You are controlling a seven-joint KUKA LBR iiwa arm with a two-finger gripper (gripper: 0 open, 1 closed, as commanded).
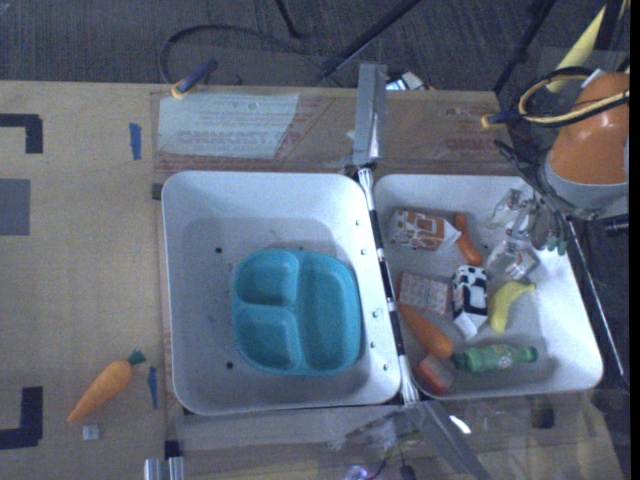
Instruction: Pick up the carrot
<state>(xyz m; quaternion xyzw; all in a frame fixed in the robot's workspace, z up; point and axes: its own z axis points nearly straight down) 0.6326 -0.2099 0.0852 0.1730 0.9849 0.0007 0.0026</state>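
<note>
We see the gripper [520, 230] hovering over the far right part of the right bin [583, 353], but we cannot tell how its jaws stand; nothing visibly sits between them. A carrot [427, 333] lies in that bin near its left wall, between a patterned packet [423, 292] and a green bottle [492, 357]. A banana [507, 303] lies just below the gripper. The left bin [190, 208] holds a blue divided tray [297, 311] with open floor around it. Another carrot [101, 389] lies on the bench [70, 288], outside the bins.
</note>
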